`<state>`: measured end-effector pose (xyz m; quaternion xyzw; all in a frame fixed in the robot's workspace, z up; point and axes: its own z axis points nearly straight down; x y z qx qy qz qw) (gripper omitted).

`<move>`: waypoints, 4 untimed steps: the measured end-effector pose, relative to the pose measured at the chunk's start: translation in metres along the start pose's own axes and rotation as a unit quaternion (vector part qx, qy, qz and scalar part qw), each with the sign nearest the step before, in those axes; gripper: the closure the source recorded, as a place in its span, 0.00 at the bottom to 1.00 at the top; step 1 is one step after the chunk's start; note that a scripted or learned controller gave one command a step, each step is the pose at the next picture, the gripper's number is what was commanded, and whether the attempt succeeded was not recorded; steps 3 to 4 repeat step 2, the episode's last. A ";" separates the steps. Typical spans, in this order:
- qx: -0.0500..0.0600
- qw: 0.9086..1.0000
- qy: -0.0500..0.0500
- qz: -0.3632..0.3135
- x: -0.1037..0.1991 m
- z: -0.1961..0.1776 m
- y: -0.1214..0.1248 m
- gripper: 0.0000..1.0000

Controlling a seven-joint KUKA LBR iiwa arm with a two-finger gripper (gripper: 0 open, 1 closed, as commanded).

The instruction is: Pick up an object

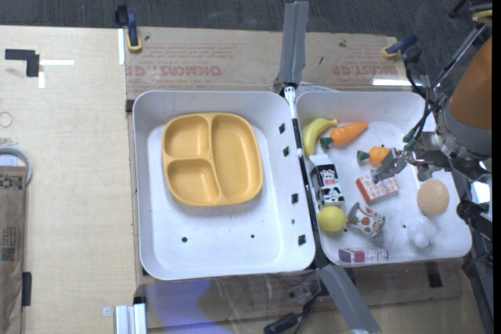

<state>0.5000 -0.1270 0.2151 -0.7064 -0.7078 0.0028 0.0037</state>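
The right bin point(391, 115) holds several small items: a yellow banana point(315, 132), an orange carrot point(349, 132), a small orange fruit point(378, 154), a red carton point(377, 188), a black-and-white milk carton point(326, 182), a lemon point(331, 218), a tilted juice box point(365, 221), a tan egg point(432, 198), a white piece point(421, 235) and a pink box point(362, 254). My gripper point(394, 166) reaches in from the right and sits open between the orange fruit and the red carton, with nothing between its fingers.
The left bin point(156, 238) holds a yellow three-part plate point(211, 159). A grey divider point(294, 43) rises between the bins at the back. The arm's wrist and cables point(454, 145) cover the right bin's right edge. Clamps sit on the cardboard behind.
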 end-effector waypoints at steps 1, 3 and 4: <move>-0.006 0.999 0.000 0.038 0.003 0.115 0.054 0.00; -0.005 0.999 -0.002 0.040 0.000 0.108 0.055 1.00; -0.005 0.999 -0.002 0.040 0.000 0.108 0.055 1.00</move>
